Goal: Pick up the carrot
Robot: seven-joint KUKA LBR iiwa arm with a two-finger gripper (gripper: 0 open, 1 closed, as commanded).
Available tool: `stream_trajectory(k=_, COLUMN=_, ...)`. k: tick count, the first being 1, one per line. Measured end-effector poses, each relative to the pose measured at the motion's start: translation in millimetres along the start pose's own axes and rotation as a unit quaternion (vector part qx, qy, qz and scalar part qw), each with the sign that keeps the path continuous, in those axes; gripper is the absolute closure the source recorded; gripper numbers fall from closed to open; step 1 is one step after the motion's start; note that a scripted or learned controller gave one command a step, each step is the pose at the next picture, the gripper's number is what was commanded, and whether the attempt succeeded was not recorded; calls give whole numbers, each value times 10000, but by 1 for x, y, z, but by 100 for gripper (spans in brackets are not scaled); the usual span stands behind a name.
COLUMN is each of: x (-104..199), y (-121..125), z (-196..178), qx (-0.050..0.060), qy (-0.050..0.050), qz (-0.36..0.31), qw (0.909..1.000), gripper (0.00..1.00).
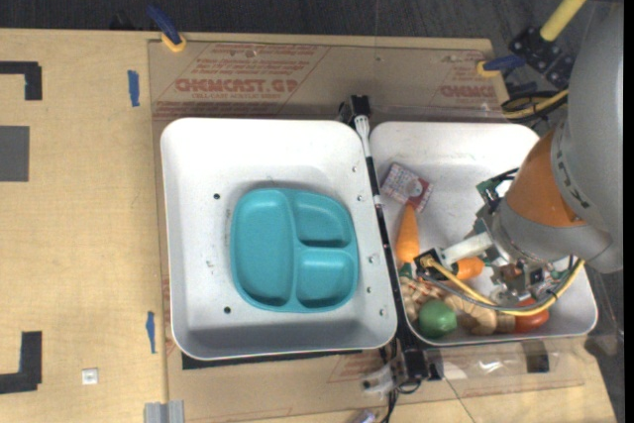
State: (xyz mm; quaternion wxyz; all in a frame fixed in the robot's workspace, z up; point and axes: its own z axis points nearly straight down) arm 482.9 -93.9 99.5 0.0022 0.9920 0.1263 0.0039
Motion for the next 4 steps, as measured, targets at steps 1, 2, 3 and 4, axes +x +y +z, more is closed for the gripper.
stream_trajectory(k=1, x=-2, y=0, z=11, qx=23, qy=-10, qz=251, qw=9997, gripper=0)
stream_trajectory(k=2, x=-2, y=-1, z=11, qx=15, qy=-15, qz=114, qw=9999, gripper=0)
stream_trajectory(k=3, x=-1, y=-1, z=0, qx=9, qy=-7, qz=101, qw=9999, gripper=100)
stream_trajectory(k=4, x=-1, y=-1, z=0, qx=11, qy=-10, qz=99, qw=9999, gripper=0)
